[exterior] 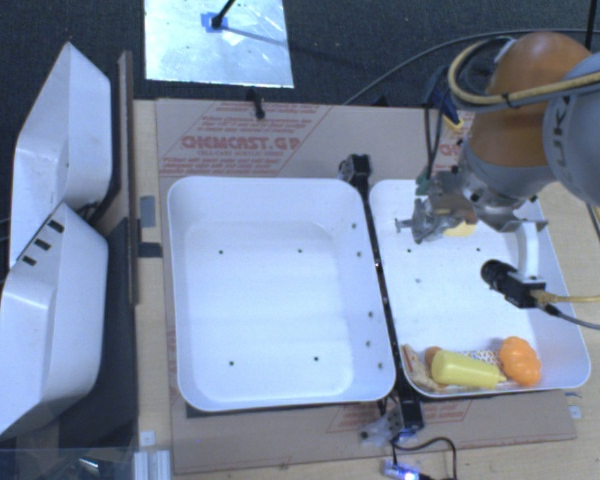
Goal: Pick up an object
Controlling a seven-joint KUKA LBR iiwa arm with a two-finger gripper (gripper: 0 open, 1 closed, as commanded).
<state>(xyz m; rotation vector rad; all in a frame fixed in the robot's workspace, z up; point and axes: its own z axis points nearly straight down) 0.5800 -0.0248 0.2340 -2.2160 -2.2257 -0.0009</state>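
1. One camera view. Gripper (432, 220) sits low over the far end of the right bin (570, 363). A pale yellow object (463, 228) shows just beside it, on the arm side; whether it sits between the jaws I cannot tell, nor whether they are apart or together.
2. Well nearer the camera than the gripper, at the bin's near wall: yellow banana-like piece (465, 370), orange fruit (520, 360), small brown item (434, 356).
3. Risk: if the pale object is merely beside the jaws, lifting comes up empty.
4. Risk: the near-wall items crowd the rim; a grasp there may strike it.
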